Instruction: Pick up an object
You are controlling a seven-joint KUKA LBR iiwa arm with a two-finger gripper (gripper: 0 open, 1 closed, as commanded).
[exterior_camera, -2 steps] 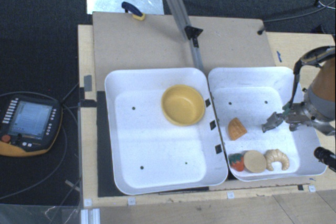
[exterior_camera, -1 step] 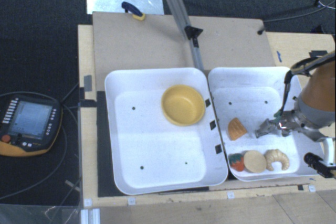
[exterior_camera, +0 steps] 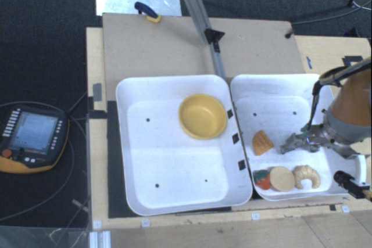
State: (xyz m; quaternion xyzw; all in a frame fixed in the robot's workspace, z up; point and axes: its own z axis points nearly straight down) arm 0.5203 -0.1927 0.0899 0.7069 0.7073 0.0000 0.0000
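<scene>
In the right bin [exterior_camera: 273,90] lie an orange wedge-shaped piece [exterior_camera: 262,142], a round beige disc [exterior_camera: 282,179], a small red and green item [exterior_camera: 263,179] at the disc's left, and a pale croissant-shaped piece [exterior_camera: 307,176]. A yellow bowl [exterior_camera: 202,115] rests in the left bin [exterior_camera: 145,183] near its back right corner. My gripper [exterior_camera: 289,147] reaches in from the right, low over the right bin, with its tip just right of the orange wedge and above the croissant piece. Nothing shows between its fingers.
A slanted metal pole [exterior_camera: 197,6] runs from the top of the view down to the gap between the bins. A teach pendant [exterior_camera: 29,136] lies on the dark floor at the left. A cardboard sheet [exterior_camera: 174,43] lies behind the bins.
</scene>
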